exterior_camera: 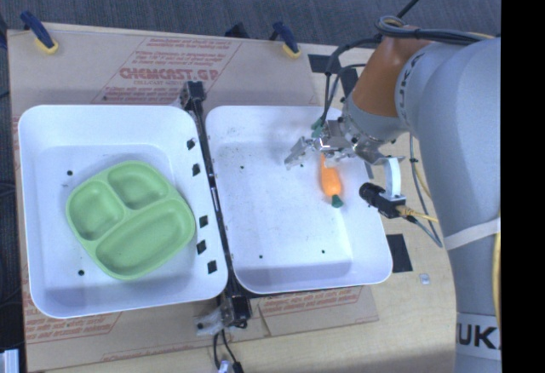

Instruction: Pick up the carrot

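Two white bins sit side by side on your desk [77, 48]. Your carrot [330, 182] lies in the right bin [255, 192], toward its right wall, green end pointing near. Your claw [308, 147] hangs just left of and beyond the carrot, fingers apart, gripping nothing. You have a green divided plate [130, 220] in the left bin [43, 141].

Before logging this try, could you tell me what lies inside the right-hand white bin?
An orange carrot with a green tip lies in the right white bin, near its right wall. The gripper and arm cover the bin's upper right corner.
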You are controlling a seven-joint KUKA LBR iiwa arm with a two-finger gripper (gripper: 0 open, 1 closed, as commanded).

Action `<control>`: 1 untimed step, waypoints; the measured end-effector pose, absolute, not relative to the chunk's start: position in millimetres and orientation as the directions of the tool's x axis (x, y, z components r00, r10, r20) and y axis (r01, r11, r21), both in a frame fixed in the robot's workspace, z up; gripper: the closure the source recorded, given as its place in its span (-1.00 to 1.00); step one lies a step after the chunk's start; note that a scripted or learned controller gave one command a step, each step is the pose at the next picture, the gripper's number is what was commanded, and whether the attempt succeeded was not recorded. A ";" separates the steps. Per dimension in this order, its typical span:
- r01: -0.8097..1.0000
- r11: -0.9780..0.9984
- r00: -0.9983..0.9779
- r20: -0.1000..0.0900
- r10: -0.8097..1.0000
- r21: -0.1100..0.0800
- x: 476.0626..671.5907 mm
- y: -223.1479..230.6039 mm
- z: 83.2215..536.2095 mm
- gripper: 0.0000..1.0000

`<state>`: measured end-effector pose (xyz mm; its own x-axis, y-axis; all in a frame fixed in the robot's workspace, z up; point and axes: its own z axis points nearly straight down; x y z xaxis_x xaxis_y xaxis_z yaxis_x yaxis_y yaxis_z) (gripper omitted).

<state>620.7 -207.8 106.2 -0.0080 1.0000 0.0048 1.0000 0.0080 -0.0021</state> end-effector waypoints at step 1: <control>1.000 0.014 -0.014 0.003 1.000 0.014 592.1 -206.1 98.3 -1.00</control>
